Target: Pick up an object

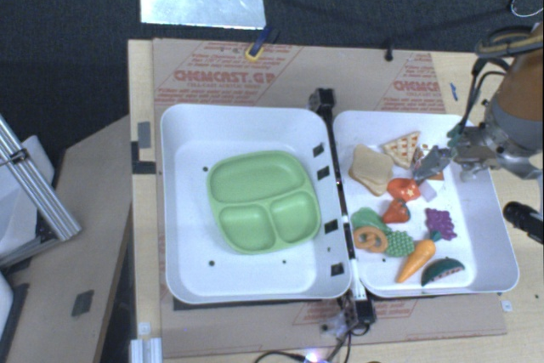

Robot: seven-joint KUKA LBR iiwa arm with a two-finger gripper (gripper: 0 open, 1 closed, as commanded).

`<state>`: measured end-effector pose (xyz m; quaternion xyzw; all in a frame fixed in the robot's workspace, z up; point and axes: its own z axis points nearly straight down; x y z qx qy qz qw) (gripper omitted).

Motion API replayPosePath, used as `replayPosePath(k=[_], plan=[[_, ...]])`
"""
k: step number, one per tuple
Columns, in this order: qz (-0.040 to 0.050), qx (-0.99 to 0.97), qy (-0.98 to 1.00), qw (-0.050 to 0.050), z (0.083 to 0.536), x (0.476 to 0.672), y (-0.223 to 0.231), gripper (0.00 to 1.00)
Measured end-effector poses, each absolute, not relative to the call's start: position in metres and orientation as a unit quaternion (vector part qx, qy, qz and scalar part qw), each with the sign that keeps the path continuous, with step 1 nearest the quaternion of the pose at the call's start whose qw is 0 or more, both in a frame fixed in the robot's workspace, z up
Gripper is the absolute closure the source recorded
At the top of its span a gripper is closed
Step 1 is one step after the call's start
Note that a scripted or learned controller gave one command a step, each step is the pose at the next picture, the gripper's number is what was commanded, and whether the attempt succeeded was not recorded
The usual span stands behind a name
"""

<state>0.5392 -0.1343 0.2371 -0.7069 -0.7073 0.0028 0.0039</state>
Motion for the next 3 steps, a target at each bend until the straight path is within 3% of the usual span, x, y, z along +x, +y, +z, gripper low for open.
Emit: replayPosePath(k=[1, 3], plan=[[-0.0004, -0.706, -0.708, -0.001, 0.243, 0.541, -0.134, 0.0], [0.0006, -0.707, -0.707, 0.001, 0.134, 0.533, -0.133, 0.0]])
